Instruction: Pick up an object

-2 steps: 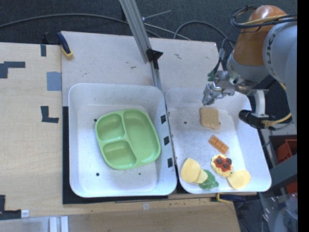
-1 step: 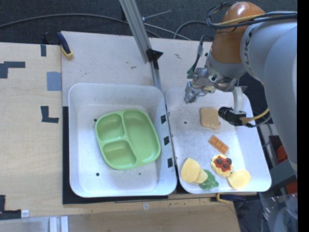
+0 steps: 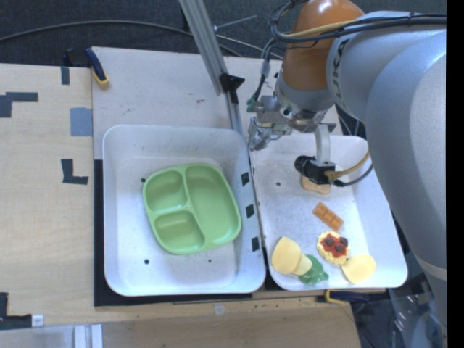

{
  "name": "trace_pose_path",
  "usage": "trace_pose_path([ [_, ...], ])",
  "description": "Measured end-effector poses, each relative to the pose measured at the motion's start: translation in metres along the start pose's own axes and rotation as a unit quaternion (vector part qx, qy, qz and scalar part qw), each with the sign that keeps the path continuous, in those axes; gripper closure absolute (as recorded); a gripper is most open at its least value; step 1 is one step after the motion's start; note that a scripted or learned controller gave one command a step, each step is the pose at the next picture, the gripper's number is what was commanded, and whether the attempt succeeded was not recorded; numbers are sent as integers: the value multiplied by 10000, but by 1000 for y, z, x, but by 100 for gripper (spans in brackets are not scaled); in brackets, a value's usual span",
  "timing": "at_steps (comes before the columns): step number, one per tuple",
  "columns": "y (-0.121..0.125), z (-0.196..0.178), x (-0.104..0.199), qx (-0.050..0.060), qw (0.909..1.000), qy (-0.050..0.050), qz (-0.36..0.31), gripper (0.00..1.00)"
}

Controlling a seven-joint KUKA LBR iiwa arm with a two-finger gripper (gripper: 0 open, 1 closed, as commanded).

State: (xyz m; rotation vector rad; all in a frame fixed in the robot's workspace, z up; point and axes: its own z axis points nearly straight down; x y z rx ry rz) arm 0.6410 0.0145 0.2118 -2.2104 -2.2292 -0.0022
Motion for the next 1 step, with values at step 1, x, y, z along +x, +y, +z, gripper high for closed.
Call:
trace_pose_path([
  [1,11,-16,54,-6,10000,-1,4,100],
])
